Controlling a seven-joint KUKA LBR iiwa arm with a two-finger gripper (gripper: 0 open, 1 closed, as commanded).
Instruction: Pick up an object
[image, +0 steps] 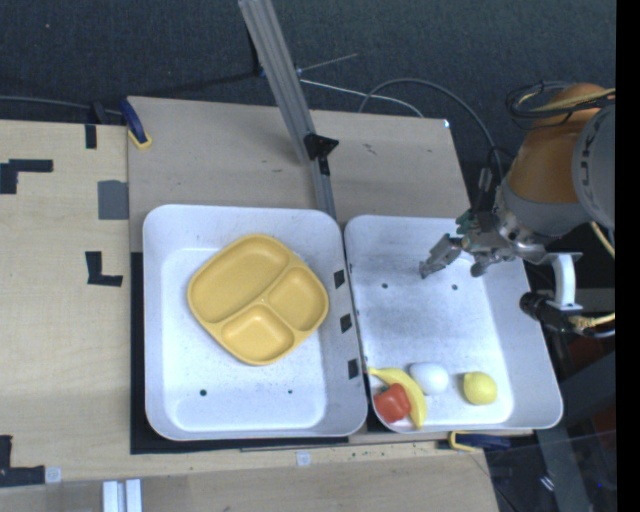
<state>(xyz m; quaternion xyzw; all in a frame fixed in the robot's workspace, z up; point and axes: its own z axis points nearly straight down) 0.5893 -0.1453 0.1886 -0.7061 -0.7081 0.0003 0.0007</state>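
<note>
My gripper (459, 264) hangs over the far part of the right bin (440, 320), its fingers spread apart with nothing between them. Along that bin's near edge lie a yellow banana (405, 388), a red object (392, 402) against it, a white egg-like ball (431, 377) and a yellow lemon (479, 387). These all sit well below the gripper in the view, apart from it.
The left bin (170, 300) holds a yellow divided plate (258, 298). A grey pole (290, 90) slants in from the top to the ridge between the bins. The arm's orange band (550, 160) is at the right edge.
</note>
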